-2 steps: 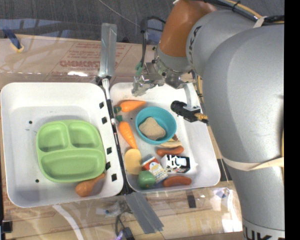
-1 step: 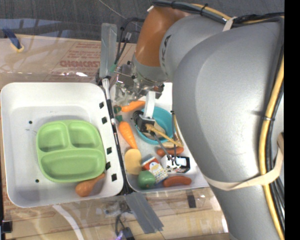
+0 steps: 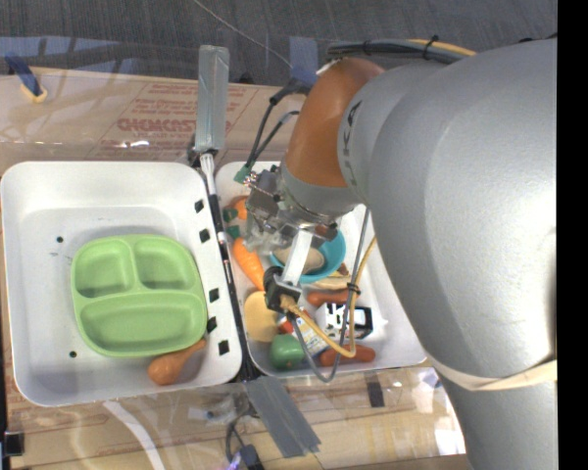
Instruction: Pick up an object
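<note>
My gripper (image 3: 258, 219) hangs low over the far left part of the right bin (image 3: 402, 346), under the grey arm and its orange band. Just below it an orange carrot (image 3: 247, 260) lies along the bin's left wall. A small orange piece (image 3: 236, 208) shows at the gripper's left side. Nearer the front are a yellow object (image 3: 259, 317), a green object (image 3: 285, 352) and a red object (image 3: 360, 355). A blue dish (image 3: 328, 255) sits partly hidden behind the wrist. The arm hides much of this bin.
The left bin (image 3: 39, 204) holds a green divided plate (image 3: 137, 295) and a brown-orange food item (image 3: 174, 365) at its front right corner. A black-and-white object (image 3: 360, 318) lies in the right bin. The bins' shared walls (image 3: 220, 262) run close beside the gripper.
</note>
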You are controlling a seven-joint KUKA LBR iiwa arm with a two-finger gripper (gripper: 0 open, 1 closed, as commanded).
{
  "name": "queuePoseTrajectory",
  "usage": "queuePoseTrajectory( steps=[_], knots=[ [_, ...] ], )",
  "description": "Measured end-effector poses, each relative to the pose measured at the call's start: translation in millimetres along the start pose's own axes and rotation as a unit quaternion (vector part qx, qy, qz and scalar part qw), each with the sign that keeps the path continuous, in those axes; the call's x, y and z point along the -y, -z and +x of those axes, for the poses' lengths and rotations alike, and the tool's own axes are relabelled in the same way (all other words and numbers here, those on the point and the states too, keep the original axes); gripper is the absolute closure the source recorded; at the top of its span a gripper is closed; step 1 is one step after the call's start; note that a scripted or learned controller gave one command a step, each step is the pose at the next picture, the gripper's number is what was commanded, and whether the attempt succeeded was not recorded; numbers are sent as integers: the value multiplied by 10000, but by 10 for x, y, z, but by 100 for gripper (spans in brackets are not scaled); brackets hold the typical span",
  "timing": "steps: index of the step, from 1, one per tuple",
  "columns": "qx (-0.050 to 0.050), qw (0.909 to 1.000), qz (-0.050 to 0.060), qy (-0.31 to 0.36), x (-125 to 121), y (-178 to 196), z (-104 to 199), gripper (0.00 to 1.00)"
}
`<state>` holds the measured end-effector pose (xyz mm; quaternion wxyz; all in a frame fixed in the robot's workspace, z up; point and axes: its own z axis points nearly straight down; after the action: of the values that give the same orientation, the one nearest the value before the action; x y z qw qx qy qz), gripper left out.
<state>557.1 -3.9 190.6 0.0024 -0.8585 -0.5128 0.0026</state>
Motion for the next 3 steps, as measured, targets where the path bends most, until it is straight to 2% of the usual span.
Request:
queuePoseTrajectory(
  steps=[1, 2, 3],
  knots=[
    [3, 9996, 7, -281, 36, -3, -272, 100],
    [-1, 9977, -5, -682, 487, -4, -813, 100],
    [-19, 9679, -20, -2512, 561, -1, -647, 100]
  ],
)
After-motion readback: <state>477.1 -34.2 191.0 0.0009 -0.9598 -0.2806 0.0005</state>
